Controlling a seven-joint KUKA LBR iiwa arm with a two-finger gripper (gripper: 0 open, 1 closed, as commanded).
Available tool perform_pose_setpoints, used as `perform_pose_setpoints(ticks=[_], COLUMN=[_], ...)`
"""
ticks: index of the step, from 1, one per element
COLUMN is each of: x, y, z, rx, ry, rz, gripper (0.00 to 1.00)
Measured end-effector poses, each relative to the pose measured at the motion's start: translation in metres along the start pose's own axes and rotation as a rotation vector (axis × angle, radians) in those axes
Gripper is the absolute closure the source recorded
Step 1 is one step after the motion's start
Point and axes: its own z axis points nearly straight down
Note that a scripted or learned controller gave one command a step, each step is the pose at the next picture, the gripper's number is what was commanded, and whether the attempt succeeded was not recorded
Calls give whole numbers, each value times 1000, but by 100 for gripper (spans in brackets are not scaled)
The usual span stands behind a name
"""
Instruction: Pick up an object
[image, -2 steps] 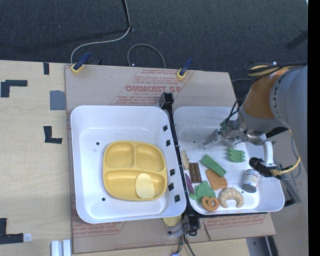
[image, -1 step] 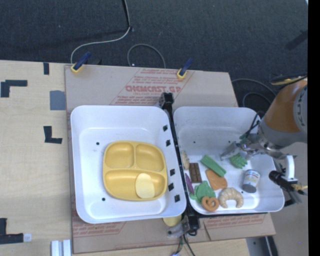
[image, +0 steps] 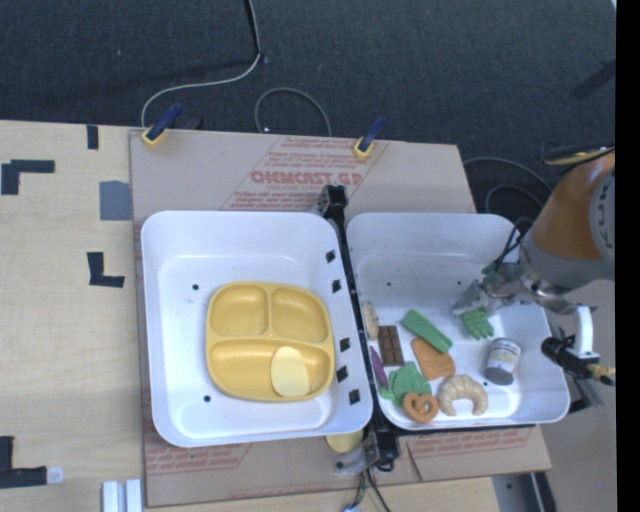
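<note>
The tool (image: 478, 300) hovered over a small green ridged plastic toy (image: 477, 322) — light, stiff, likely best pinched across its narrow sides — finger state indiscernible.

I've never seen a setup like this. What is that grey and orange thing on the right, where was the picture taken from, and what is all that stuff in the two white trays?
The grey and orange thing is a robot arm, reaching in from the right. Its tip carries a two-finger gripper, a simple claw for picking things up.

The one camera sits fixed above the bench, looking down at a slant.

On the bench are two shallow white bins side by side. The left bin holds a yellow divided plastic plate with a pale yellow round piece in its lower compartment.

The right bin holds toy food and small items: a beige croissant, a small orange pretzel, a little silver can, a brown chocolate bar and several green pieces.

The gripper hovers low by a small green piece; I see nothing held between its fingers.
</note>
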Motion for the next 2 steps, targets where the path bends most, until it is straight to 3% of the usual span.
perform_pose_setpoints(ticks=[1, 2], x=[49, 124], y=[72, 48], z=[-99, -139], rx=[0, 7], ry=[7, 11], rz=[-9, -9], gripper=[100, 100])
